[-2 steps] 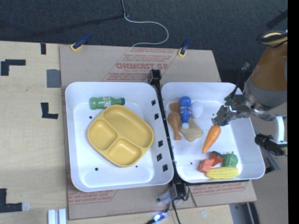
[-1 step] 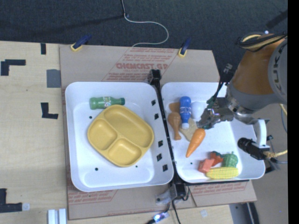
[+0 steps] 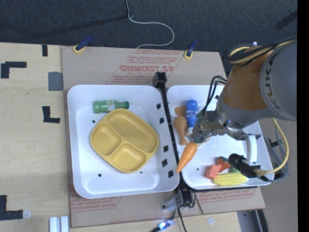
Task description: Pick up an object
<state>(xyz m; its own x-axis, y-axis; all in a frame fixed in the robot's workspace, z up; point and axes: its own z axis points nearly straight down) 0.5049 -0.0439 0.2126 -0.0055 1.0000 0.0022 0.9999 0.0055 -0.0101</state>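
Camera view: end effector (image 3: pixel 200 138) sits at carrot (image 3: pixel 186 156) top, right bin (image 3: pixel 251 181); grip state unreadable. You should confirm contact before lifting.

A grey arm (image 3: pixel 285 81) is showing an orange band (image 3: pixel 246 86), with black and yellow cables (image 3: pixel 280 144) trailing alongside.
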